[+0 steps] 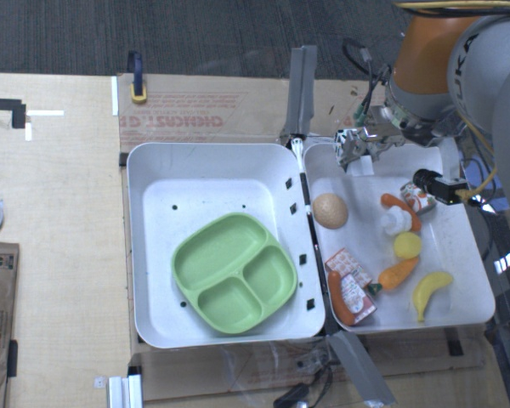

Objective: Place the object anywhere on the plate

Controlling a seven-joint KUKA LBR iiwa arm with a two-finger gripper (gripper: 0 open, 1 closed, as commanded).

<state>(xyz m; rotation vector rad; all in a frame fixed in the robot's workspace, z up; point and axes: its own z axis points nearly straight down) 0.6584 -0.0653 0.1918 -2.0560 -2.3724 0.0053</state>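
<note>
A light green plate with three compartments lies in the left bin, toward its front. My gripper hangs over the back left corner of the right bin, with nothing visibly in it. The nearest object is a tan egg-shaped thing, just in front of the gripper and to its left. Further right and forward lie a white and orange toy, a yellow ball, a carrot, a banana and a red and white packet.
The raised rims of the two bins meet in a divider between the gripper and the plate. A small red and white can sits near the right bin's back. A blue-handled clamp stands on the bench behind the left bin.
</note>
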